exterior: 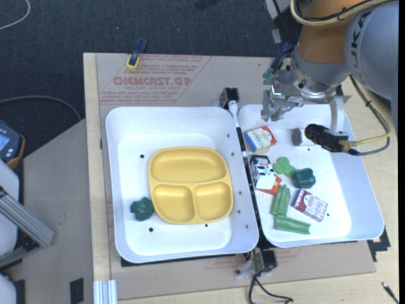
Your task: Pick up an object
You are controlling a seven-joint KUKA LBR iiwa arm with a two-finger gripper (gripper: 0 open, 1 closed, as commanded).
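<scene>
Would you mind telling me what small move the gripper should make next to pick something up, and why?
Probably a short move toward the bin's middle, then straight down. The gripper hangs over the back-left corner of the right bin, with nothing between its fingers. The nearest item, a small white and orange packet, lies just in front of it, apart from the green pieces further forward.

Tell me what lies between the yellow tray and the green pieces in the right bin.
In the camera view, the black divider where the bins meet and a small red-and-white packet lie between the yellow tray and the green pieces.
</scene>
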